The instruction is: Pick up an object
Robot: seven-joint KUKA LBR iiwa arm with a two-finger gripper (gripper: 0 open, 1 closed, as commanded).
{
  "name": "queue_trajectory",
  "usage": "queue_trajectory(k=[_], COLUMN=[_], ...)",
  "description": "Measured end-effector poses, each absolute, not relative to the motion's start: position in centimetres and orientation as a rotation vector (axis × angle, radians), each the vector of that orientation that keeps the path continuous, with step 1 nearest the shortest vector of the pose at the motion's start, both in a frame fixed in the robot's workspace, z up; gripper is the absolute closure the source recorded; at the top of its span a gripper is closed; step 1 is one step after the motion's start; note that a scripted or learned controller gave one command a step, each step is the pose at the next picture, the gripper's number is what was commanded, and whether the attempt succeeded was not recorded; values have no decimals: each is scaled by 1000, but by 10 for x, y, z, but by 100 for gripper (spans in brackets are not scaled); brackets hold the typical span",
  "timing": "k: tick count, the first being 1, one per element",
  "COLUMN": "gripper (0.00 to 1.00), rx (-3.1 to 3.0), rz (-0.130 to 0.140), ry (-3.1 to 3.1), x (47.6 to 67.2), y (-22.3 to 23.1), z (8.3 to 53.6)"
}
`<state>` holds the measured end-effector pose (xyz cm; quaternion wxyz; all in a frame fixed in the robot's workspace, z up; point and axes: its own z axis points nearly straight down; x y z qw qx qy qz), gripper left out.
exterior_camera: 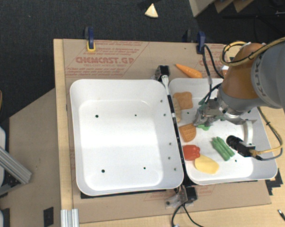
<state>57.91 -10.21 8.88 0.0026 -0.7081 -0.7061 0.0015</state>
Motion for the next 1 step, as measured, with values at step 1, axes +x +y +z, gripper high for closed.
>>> queue_trajectory(k=[1], gripper=[100], rx=[-2218], rz=[-21], ry=[-2240], x=[653], y=[-29], z=[192])
